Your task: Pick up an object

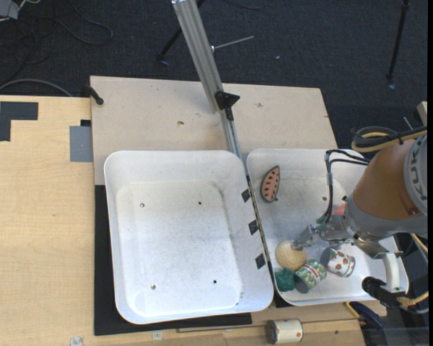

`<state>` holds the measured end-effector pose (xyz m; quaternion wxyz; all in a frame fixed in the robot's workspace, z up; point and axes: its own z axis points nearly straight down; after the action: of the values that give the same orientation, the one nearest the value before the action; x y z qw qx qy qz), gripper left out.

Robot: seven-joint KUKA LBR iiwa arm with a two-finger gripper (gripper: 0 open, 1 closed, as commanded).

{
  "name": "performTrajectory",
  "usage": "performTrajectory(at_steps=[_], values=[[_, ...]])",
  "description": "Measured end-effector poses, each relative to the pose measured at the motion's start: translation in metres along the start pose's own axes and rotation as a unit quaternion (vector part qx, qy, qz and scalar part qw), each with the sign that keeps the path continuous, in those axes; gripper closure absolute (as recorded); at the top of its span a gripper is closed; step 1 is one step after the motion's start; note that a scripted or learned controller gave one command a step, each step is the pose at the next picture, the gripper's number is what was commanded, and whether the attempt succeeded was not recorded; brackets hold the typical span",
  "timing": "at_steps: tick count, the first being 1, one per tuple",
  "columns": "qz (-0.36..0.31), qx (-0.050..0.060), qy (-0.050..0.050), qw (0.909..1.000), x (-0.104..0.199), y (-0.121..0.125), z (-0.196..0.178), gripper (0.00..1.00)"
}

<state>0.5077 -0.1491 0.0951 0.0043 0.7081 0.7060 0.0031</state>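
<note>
Camera view: gripper (308,238) above right bin (296,166), half hidden by arm (386,189), grip indiscernible.

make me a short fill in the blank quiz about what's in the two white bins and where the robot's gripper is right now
1. The watermelon slice lies in the ____ bin as the camera sees it.
2. The gripper is down inside the ____ bin.
3. The tan ball lies beside the ____ wall of its bin.
4. The small can lies ____ both bins, on the bench at their near edge.

Missing words: right; right; left; outside
</note>
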Motion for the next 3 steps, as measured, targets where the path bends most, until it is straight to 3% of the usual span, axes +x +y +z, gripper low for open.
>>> performTrajectory(at_steps=[1, 3], values=[[0.003, 0.005, 0.000, 1.0000, -0.001, -0.003, -0.008, 1.00], [0.001, 0.004, 0.001, 1.0000, -0.010, -0.010, -0.098, 1.00]])
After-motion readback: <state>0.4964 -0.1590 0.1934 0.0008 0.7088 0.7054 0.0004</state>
